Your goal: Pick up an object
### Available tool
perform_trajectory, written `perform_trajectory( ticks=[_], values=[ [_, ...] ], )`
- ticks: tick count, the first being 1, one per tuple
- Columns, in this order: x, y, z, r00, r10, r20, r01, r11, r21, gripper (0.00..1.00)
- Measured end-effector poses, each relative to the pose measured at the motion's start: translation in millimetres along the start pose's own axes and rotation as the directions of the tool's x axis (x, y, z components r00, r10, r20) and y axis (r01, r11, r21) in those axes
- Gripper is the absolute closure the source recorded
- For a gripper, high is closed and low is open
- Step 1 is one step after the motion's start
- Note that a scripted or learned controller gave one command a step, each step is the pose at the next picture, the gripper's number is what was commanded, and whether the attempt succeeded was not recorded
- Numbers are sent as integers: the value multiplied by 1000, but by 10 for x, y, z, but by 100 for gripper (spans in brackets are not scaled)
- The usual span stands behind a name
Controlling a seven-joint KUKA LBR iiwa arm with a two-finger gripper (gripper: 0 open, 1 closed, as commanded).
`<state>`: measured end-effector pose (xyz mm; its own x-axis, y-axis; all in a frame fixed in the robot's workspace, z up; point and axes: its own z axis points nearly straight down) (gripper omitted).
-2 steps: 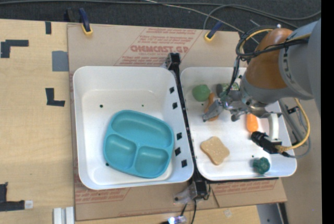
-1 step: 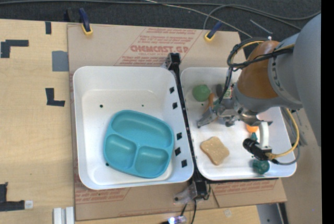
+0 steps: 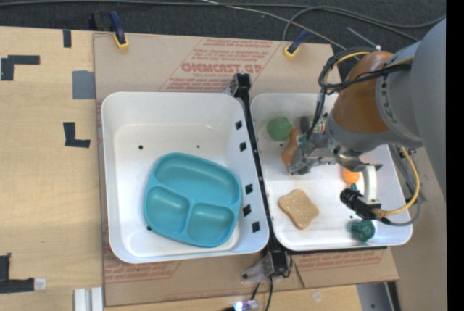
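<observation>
A: Looking down from the camera view, what sits on the bench?

B: Two shallow white bins side by side on a brown board. The left bin [image 3: 116, 157] carries a teal divided plate [image 3: 192, 198], lying flat toward its 5 o'clock part, three compartments facing up.

A: And the right bin [image 3: 319, 238]?

B: Several small things. A green ball [image 3: 278, 128] lies near the bin's 11 o'clock corner. A slice of toast [image 3: 299, 208] lies flat toward 7 o'clock. A small teal-green piece [image 3: 362, 230] rests at the 5 o'clock corner, and a small orange piece [image 3: 351, 175] shows just at 3 o'clock from the bin's middle, partly covered by the arm.

A: Where is the arm?

B: The grey arm, with its orange band [image 3: 362, 96], comes in from 3 o'clock and bends down over the right bin. The gripper [image 3: 299, 161] is low over the bin floor, at about 5 o'clock from the green ball and 12 o'clock from the toast.

A: Is it holding anything?

B: A brownish-orange object [image 3: 291, 150] lies right against the gripper at its 10 o'clock side, but I cannot tell whether it is clasped or merely beside it. How the gripper is set I cannot tell either; the wrist hides it.
</observation>
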<state>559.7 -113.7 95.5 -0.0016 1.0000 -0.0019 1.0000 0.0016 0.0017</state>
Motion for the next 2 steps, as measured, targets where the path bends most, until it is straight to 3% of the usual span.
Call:
perform_trajectory(
  ticks=[2],
  values=[
    [63,-32,-1122,1000,0,-1,0,1000,-2,100]
  ],
)
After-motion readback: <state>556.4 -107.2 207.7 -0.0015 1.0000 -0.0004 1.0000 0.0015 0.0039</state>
